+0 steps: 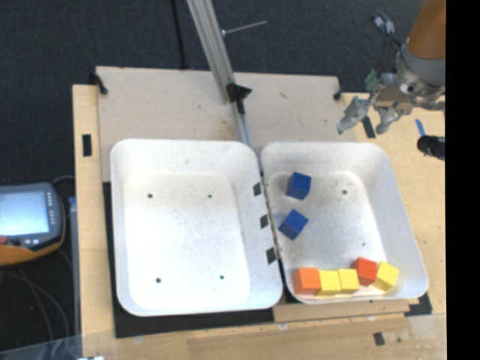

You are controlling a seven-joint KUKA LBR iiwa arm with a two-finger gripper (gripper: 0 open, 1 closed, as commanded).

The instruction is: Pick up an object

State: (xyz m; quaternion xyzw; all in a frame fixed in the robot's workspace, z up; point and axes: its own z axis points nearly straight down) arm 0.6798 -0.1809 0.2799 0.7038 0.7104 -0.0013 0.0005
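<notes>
My tool hangs above the table, just past the far rim of the right bin, its two fingers spread apart with nothing between them. In that bin lie two blue cubes, one nearer than the other, and along its near wall a row of orange, yellow and red blocks.

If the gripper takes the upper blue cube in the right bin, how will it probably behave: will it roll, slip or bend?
The upper blue cube has flat faces, so it should probably stay put, not roll. It looks solid and small, so likely stiff and light. It stands apart from the other blue cube, so a push would probably slide it across the right bin.
</notes>
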